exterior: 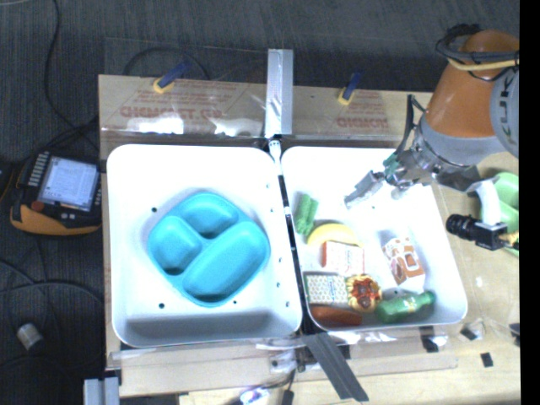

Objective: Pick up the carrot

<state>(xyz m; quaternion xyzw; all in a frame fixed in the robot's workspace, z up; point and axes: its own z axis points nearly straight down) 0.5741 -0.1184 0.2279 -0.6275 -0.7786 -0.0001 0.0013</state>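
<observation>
Carrot-like in colour, a long reddish-orange shape (336, 316) lies along the near wall of the right bin (439, 226), well below the end effector (364, 187) in the camera view and slightly to its left; I cannot be sure it is the carrot. Between it and the end effector lie a yellow item (331, 230) and a small box (342, 257). A green bottle (405, 305) rests below the end effector, to its right. The end effector hangs over the bin's far part; whether it is wide or narrow cannot be told.
</observation>
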